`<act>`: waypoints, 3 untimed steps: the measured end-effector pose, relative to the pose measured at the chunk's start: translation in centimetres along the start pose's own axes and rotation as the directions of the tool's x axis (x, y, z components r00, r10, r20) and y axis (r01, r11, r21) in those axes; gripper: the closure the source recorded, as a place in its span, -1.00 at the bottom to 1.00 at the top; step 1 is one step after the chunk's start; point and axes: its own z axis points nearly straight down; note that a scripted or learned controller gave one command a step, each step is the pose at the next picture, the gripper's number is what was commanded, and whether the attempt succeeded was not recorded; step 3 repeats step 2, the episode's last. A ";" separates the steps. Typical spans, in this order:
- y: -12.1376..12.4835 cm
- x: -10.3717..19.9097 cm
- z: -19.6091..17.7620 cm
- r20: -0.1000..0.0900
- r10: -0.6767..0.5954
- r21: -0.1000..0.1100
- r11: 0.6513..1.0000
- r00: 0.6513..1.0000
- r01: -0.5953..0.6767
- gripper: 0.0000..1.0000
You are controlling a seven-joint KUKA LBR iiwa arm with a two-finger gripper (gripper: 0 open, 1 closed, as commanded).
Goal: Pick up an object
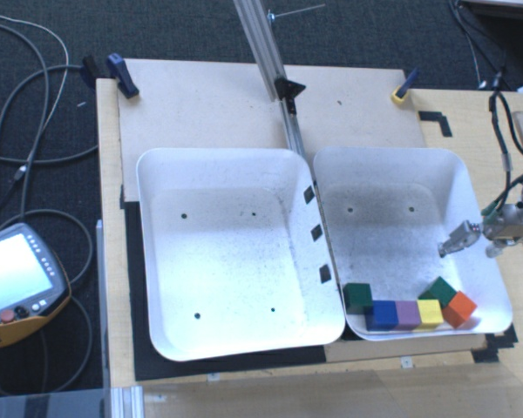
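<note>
Coloured blocks point(407, 307) lined up along the right bin's point(392, 168) near wall, six o'clock of that bin.
My gripper point(458, 239) hangs at three o'clock over the same bin, above the blocks and apart from them; spread or pressed together, I cannot tell. Left bin point(157, 181) sits alongside.

Two shallow white bins sit side by side: the left bin point(161, 233) and the right bin point(453, 177). All six small blocks lie in the right bin, along its near wall. One dark green block point(358, 297) is nearest the left bin. Then come one blue block point(383, 314), one purple block point(407, 313) and one yellow block point(430, 313). A second green block point(439, 289) and one orange block point(459, 308) lie farthest from the left bin.
</note>
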 end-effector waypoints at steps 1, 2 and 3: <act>1.6 -0.4 10.8 -0.003 0.000 0.008 1.000 1.000 0.000 -1.00; 7.5 -0.4 7.6 0.004 -0.004 -0.008 1.000 1.000 0.004 -1.00; 7.5 -0.4 7.6 0.004 -0.004 -0.008 1.000 1.000 0.004 -1.00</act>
